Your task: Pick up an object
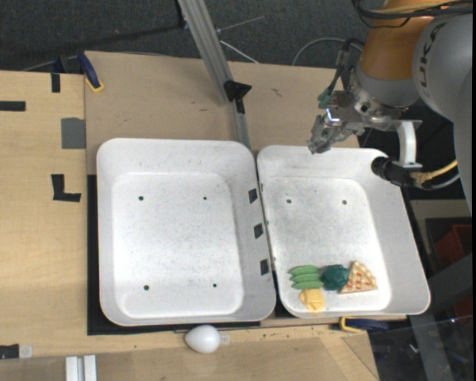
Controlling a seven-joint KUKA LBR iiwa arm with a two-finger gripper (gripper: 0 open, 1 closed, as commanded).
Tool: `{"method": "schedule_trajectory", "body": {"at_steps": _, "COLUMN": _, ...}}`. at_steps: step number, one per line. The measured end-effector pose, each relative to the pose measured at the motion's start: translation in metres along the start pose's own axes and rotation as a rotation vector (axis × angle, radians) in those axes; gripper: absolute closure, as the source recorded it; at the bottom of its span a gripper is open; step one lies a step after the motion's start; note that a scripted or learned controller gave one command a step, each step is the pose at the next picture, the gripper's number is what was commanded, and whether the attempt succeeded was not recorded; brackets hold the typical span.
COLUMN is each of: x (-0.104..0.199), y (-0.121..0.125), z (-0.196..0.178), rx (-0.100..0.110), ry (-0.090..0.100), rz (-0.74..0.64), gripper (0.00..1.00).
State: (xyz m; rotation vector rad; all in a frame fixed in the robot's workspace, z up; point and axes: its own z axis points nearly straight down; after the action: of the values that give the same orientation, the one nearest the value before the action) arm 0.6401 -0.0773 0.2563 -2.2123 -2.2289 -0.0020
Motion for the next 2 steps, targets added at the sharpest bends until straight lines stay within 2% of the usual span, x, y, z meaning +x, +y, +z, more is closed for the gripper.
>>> {"method": "schedule_trajectory", "body": {"at_steps": 2, "x": 0.115, "y": 0.020, "z": 0.024, "rx": 0.002, "ry": 0.000, "rz": 0.001, "gripper": 1.00}}
